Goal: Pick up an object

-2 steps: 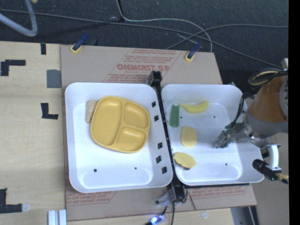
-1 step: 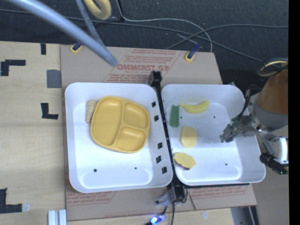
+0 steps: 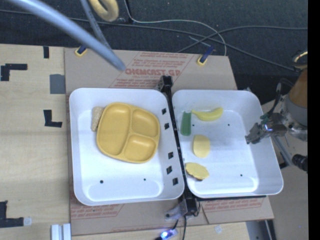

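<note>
Lowest in the right bin [image 3: 265,184] lies a yellow chip [image 3: 197,171], then a pale yellow slice [image 3: 201,146], a green piece [image 3: 186,122] and a banana [image 3: 208,114]. At that bin's right rim hovers the gripper [image 3: 256,134]; its opening is unreadable. Leftward, a yellow divided plate [image 3: 128,132] fills the left bin [image 3: 85,184].

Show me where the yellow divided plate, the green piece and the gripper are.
yellow divided plate [image 3: 128,132], camera view, its centre ridge.
green piece [image 3: 186,123], camera view, its middle.
gripper [image 3: 253,135], camera view, at its fingertips.
</note>
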